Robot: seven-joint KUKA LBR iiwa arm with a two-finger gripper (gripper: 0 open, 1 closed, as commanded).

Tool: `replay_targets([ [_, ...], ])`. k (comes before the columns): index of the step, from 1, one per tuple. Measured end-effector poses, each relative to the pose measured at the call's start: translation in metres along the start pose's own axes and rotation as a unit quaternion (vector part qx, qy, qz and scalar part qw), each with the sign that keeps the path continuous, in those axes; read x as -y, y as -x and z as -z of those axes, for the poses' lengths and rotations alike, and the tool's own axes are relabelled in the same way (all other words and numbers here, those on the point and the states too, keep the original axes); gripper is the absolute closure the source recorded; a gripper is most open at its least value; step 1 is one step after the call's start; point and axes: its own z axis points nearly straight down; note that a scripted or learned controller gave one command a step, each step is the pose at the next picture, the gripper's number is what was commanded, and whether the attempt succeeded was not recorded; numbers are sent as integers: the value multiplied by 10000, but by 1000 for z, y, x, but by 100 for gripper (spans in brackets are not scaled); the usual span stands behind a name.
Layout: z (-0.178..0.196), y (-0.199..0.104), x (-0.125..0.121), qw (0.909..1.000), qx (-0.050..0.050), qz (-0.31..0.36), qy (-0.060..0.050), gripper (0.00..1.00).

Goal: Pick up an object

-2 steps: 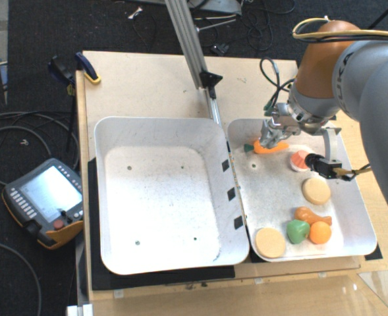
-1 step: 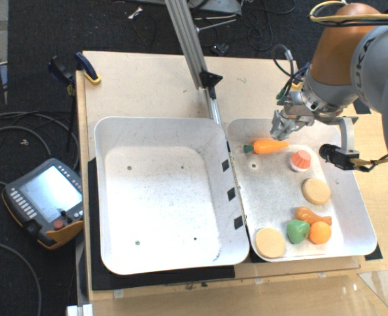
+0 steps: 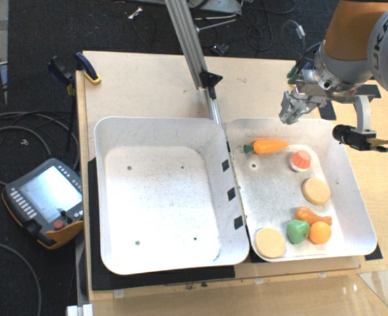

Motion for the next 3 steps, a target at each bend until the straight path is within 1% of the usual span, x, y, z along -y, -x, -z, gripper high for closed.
replay_targets([
  [1,-7,-45,8,10000,-11,19,-48,100],
  [2,-22,-105,7,10000,-17,28,-50,100],
  [3,-23,-168,1,10000,-18,33,-31,100],
])
